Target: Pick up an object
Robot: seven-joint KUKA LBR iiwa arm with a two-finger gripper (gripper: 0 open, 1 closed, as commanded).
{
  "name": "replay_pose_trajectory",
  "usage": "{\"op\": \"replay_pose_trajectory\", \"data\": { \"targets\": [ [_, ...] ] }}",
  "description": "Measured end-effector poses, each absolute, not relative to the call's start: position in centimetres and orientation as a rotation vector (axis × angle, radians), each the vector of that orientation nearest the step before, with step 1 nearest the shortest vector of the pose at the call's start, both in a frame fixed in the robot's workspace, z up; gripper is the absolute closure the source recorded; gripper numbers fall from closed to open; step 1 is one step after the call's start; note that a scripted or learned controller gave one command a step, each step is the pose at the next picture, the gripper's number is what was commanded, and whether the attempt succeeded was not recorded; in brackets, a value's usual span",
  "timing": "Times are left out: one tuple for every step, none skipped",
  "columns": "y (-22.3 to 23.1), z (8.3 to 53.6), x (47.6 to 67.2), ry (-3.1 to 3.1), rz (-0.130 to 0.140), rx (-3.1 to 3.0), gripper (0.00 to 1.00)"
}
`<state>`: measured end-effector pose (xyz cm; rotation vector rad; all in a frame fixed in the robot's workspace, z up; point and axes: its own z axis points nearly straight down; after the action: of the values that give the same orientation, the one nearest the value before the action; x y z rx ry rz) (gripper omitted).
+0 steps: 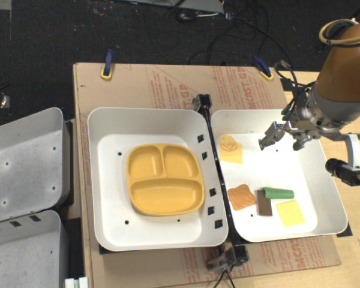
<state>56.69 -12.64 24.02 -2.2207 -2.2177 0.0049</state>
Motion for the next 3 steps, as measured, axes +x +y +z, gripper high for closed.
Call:
{"op": "replay_pose_trajectory", "data": {
  "targets": [
    [-13.6, 18.6, 57.0, -2.217, 0.005, -2.221, 0.00],
    [-13.3, 14.2, 56.5, -2.218, 0.004, -2.221, 0.00],
    [-13.3, 15.5, 56.6, -2.220, 0.000, -2.224, 1.00]
  ]
}}
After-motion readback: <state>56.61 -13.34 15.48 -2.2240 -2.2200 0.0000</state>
